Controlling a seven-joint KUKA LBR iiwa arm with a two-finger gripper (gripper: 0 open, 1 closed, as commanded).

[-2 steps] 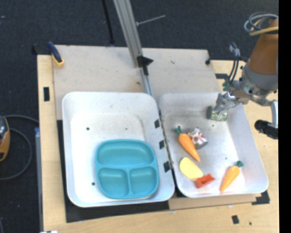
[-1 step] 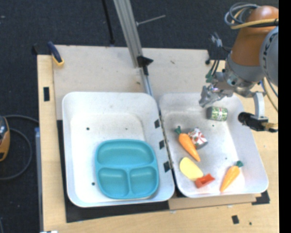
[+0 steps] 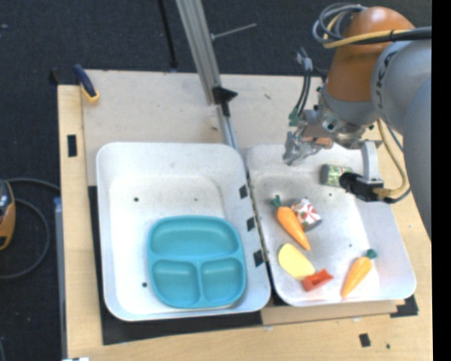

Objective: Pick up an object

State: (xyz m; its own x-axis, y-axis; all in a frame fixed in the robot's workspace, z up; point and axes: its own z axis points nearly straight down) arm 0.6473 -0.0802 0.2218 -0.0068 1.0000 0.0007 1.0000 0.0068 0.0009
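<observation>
My gripper [image 3: 295, 153] hangs over the far left corner of the right bin [image 3: 387, 224], with nothing visible between its fingers. Below it in that bin lie an orange carrot [image 3: 293, 226], a small red-and-white crumpled thing [image 3: 308, 213], a yellow piece [image 3: 295, 261] and a small red piece [image 3: 317, 280]. A second carrot [image 3: 358, 272] rests near the bin's front right. A small green-and-white item [image 3: 331, 174] lies just right of the gripper.
The left bin [image 3: 120, 179] holds a teal divided tray [image 3: 198, 261] at its front. A slanted metal post [image 3: 203, 51] rises from the bench behind the bins. A blue-and-yellow tool [image 3: 86, 83] lies at the bench's far left corner.
</observation>
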